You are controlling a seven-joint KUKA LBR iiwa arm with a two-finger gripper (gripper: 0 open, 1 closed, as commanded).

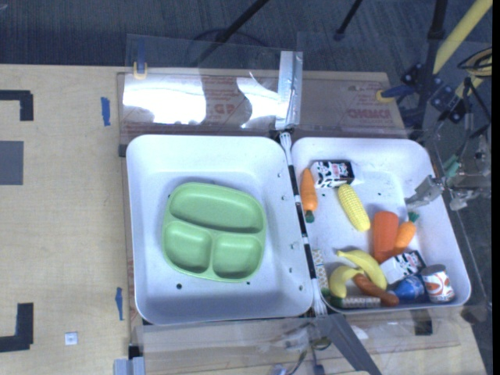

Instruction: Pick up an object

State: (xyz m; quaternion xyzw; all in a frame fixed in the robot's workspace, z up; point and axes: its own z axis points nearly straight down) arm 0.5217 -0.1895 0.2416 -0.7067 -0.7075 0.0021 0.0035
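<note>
The right bin (380,151) holds several toy foods. A small carrot (308,191) lies along its left wall, next to a black-and-white carton (332,172) and a corn cob (353,206). An orange pepper (383,233) and a second carrot (405,232) lie in the middle. A banana (364,264), a sausage (372,287), a blue piece (408,290) and a red-and-white can (439,283) crowd the near side. My gripper (423,192) hangs over the bin's right edge, above and to the right of the pepper, with nothing seen in it.
The left bin (142,156) holds a green divided plate (212,230). A clear plastic sheet and cardboard (234,100) stand behind both bins. Tripod legs and cables (449,92) crowd the right side. Bare wooden bench (55,209) lies to the left.
</note>
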